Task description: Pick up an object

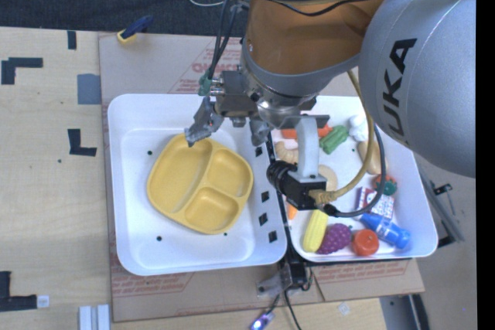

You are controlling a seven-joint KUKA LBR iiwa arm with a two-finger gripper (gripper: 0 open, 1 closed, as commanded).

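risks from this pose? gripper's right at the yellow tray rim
1. The gripper sits at the upper-left rim of the yellow divided tray. A thin rim hold on a wide, shallow tray may slip or tilt it on lift.
2. The tray lies near the wall between the left bin and the right bin, so a tilted lift might catch there.
3. The arm covers much of the right bin's toys, such as the corn.

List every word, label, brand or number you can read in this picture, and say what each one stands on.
"KUKA", partly cut off, in dark letters on the arm's grey casing.
Red print on the cardboard sheet behind the bins: too blurred to read.
Print on the small packet in the right bin: too small to read.
Nothing is written on the yellow divided plate.
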